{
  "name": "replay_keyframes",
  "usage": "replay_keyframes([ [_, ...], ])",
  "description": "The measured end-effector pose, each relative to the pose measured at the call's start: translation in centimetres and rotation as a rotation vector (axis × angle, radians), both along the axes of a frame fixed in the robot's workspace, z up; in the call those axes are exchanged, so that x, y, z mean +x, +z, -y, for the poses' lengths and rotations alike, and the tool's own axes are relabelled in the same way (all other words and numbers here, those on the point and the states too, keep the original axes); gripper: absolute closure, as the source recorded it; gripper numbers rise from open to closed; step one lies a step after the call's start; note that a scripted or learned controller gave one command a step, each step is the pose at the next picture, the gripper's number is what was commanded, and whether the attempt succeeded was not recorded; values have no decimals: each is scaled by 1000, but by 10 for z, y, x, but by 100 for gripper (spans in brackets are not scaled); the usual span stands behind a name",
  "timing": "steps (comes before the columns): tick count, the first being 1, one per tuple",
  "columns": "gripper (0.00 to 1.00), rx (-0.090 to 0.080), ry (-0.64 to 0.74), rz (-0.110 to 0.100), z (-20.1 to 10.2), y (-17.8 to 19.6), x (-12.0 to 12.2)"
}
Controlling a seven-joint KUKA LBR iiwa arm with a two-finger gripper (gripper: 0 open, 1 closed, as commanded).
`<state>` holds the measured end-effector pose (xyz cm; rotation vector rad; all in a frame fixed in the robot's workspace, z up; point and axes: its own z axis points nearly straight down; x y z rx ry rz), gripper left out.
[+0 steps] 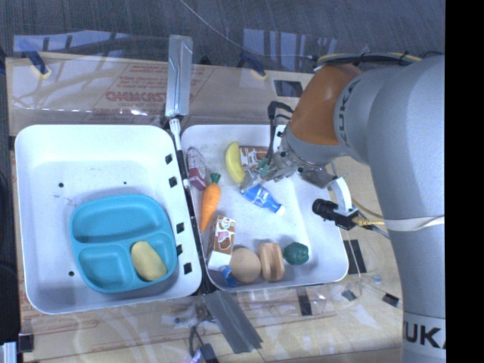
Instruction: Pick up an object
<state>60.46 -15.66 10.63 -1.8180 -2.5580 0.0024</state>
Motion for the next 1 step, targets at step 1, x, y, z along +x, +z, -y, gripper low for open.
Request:
replay_keyframes([
  [1,100,-1,-117,10,-56,93,26],
])
